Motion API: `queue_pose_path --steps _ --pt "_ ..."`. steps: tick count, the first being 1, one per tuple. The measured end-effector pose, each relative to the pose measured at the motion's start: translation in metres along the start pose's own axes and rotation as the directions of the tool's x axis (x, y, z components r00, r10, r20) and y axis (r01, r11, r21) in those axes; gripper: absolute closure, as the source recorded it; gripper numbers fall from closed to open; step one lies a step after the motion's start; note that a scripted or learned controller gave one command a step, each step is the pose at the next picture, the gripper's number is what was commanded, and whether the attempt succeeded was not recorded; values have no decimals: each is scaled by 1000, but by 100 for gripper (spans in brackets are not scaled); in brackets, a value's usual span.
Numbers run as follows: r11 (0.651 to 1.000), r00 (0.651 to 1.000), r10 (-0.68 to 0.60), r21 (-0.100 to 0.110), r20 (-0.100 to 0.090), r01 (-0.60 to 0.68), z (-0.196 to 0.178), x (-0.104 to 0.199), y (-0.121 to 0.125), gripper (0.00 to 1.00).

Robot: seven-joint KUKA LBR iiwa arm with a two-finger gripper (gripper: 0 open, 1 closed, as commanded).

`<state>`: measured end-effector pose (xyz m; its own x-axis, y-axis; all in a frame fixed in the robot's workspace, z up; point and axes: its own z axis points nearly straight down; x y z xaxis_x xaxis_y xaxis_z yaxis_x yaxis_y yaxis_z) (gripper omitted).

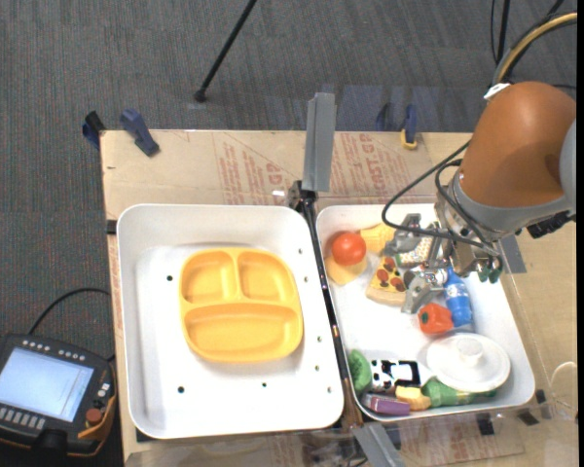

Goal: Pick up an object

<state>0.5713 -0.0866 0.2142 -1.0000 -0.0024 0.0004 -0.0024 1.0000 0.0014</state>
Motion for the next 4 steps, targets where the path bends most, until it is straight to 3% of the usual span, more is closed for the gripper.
queue_pose_path --steps 1,2,3,4 --pt "996 996 -86 3 8 86 123 -32 -79 0" --pt "994 994 -109 1 2 109 126 -8 -126 0" --pt "1000 1000 4 -2 0 -4 127 -1 -74 0" --pt "999 999 -34 -5 22 34 122 61 -118 0"
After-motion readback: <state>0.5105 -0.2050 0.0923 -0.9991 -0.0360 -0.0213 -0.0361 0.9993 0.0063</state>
